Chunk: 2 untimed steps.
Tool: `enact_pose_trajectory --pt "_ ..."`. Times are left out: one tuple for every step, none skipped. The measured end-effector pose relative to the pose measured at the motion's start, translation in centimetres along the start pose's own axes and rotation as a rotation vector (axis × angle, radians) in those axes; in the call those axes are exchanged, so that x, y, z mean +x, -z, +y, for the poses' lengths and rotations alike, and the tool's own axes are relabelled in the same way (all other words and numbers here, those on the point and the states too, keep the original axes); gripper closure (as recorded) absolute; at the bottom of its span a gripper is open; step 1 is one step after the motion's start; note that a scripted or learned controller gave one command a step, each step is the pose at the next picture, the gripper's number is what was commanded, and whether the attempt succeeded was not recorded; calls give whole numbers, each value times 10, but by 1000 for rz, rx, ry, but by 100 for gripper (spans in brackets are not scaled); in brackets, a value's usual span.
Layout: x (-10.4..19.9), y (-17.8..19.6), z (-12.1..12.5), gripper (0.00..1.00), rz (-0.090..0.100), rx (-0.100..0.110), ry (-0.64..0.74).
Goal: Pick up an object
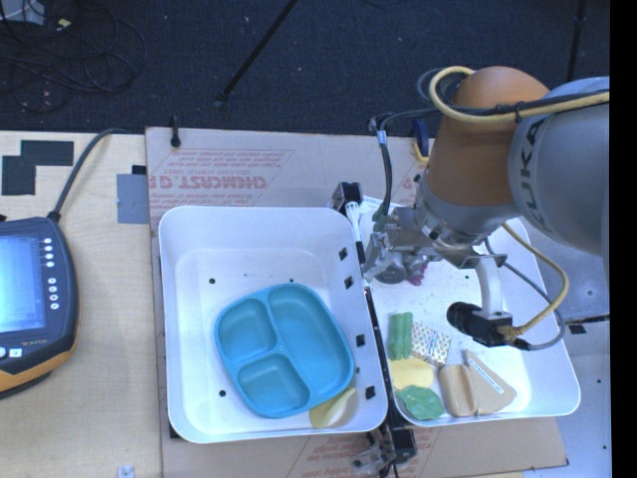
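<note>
Nothing is lifted yet, as far as this view shows — the pick looks to be at its approach stage. The arm (518,157) reaches in from the right of the frame, its orange band above the wrist, and its gripper (390,259) sits low over the upper left part of the right bin (557,391), just beside the wall shared by the 2 bins. The metal parts there are a dark, cluttered tangle, so I cannot tell whether the gripper is wide or narrow, and no object can be seen held in it. The candidates for picking lie below it toward the bottom of the frame, all resting on the bin floor: a green block (400,334), a speckled grey piece (431,344) touching it on the right, a yellow piece (411,373), a green leafy lump (422,402), and 2 tan pieces (468,388) at the lower right of the cluster (what each one really is, I can't say for sure). In the left bin (189,267) a blue divided tray (284,361) lies flat with a pale yellow item (336,409) at its lower right edge. The gripper stands near the green block but apart from it, so I judge that choosing a target, descending, closing and lifting all remain to be done — the whole grasp, in short.
</note>
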<state>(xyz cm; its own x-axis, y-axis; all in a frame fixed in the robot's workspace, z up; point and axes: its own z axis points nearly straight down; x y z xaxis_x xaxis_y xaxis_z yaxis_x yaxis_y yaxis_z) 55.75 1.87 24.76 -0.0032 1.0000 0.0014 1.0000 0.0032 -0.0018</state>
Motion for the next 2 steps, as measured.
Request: enact_pose_trajectory --pt "17 -18 -7 100 -1 4 -3" --pt "-7 -9 -3 100 -2 2 -4"
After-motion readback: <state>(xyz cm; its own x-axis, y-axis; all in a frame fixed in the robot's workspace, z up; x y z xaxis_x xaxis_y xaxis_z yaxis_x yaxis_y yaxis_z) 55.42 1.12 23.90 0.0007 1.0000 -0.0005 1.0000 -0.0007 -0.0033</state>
